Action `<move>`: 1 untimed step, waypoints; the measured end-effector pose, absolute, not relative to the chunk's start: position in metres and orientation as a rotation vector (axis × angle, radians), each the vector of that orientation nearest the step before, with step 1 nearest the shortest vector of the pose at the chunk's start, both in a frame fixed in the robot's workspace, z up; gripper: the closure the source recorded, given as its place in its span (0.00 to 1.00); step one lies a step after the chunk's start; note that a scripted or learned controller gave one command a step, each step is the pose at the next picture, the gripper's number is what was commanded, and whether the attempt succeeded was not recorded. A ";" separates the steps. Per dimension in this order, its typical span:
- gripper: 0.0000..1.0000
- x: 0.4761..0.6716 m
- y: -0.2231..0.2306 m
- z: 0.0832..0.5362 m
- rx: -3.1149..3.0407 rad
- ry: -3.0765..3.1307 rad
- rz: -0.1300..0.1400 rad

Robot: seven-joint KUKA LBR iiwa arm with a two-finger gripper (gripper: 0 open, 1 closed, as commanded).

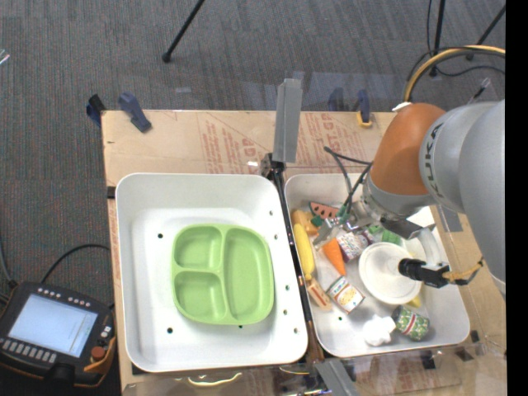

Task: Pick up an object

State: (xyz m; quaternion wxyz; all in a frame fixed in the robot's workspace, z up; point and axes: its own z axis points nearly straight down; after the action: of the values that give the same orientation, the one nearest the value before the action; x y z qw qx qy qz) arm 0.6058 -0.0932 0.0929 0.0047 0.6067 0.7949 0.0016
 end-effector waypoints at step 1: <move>1.00 0.607 -0.093 0.103 1.898 2.492 0.008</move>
State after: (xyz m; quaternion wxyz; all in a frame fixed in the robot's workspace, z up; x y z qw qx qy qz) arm 0.6067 -0.0927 0.1035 0.0047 0.6060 0.7954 0.0026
